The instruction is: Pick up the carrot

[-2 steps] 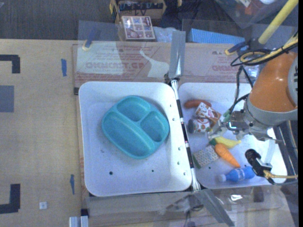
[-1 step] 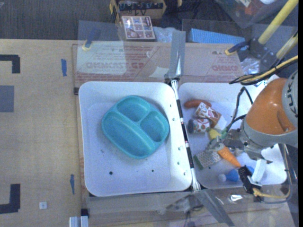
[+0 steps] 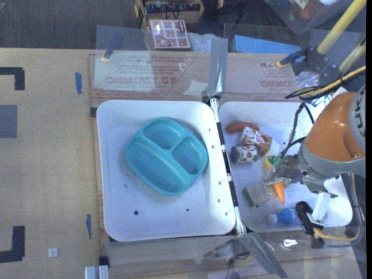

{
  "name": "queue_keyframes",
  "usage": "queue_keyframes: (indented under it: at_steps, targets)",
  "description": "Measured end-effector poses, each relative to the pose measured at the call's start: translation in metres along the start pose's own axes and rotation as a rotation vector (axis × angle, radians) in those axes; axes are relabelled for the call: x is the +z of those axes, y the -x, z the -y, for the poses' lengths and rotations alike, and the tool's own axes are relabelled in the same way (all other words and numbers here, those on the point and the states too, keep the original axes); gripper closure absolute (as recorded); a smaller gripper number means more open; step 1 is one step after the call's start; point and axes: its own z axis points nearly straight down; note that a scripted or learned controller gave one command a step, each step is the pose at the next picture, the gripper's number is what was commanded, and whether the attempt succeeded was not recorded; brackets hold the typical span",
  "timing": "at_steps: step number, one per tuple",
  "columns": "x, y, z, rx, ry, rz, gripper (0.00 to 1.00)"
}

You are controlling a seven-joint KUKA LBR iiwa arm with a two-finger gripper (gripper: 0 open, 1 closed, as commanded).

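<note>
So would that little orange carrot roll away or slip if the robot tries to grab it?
The carrot looks like smooth, stiff toy plastic, so probably light but slippery. Its tapered shape may squirt from the gripper, and nudged, it would likely roll in a curve toward neighbouring toys.

The grey arm (image 3: 325,167) carries a rounded orange band (image 3: 337,133) and seemingly black trailing cables (image 3: 299,118).

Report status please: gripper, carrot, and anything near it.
Gripper low in right bin, right at the carrot; grasp not clear. Carrot lies beside a grey scrubber pad. Blue ball close below, small carton above.
</note>
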Motion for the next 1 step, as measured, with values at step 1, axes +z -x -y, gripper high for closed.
queue_keyframes:
  at_steps: [1]
  targets:
    - [-0.0810, -0.0534, -0.0474, -0.043, -0.022, 0.003, 1.00]
